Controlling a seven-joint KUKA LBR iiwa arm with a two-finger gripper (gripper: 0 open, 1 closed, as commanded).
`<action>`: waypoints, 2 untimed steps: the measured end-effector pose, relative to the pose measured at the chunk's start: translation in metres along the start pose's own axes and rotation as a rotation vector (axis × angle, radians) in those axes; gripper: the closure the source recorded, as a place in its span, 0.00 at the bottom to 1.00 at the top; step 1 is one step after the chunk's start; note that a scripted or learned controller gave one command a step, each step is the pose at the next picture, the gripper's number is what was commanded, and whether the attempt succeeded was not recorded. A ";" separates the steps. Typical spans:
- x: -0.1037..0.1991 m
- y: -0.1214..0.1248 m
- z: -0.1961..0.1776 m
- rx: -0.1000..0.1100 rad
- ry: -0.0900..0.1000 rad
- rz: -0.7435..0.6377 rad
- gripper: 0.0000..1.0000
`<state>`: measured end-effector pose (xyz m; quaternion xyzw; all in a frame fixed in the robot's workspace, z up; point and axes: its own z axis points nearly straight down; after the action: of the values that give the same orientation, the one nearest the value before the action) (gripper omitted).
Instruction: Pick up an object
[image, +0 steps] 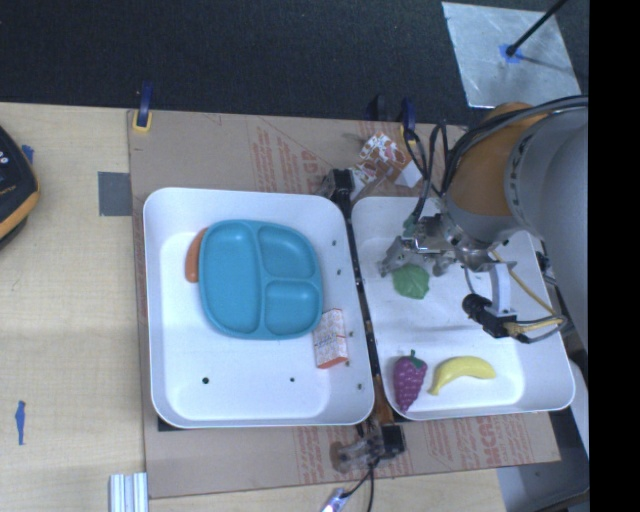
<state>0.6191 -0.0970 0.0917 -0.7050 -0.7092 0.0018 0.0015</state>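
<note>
Left bin (170, 300) has a blue divided plate (262, 278) sitting on something orange (192, 258), plus a small carton (331, 338) at its right wall. Right bin (540, 385): gripper (412, 256) low over a green object (411, 282), can't tell the jaws. Purple grapes (407, 379) and banana (461, 372) lie nearer, apart.

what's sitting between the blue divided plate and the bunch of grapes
In the camera view, a small red-and-white packet lies by the blue divided plate. Next come the two bins' adjoining rims, then bare white floor up to the grapes.
</note>
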 end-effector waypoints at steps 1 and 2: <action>-0.015 -0.009 0.000 0.000 0.000 0.002 0.00; -0.015 -0.009 -0.010 0.002 0.000 0.000 1.00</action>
<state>0.6107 -0.1122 0.1021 -0.7051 -0.7091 0.0027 0.0022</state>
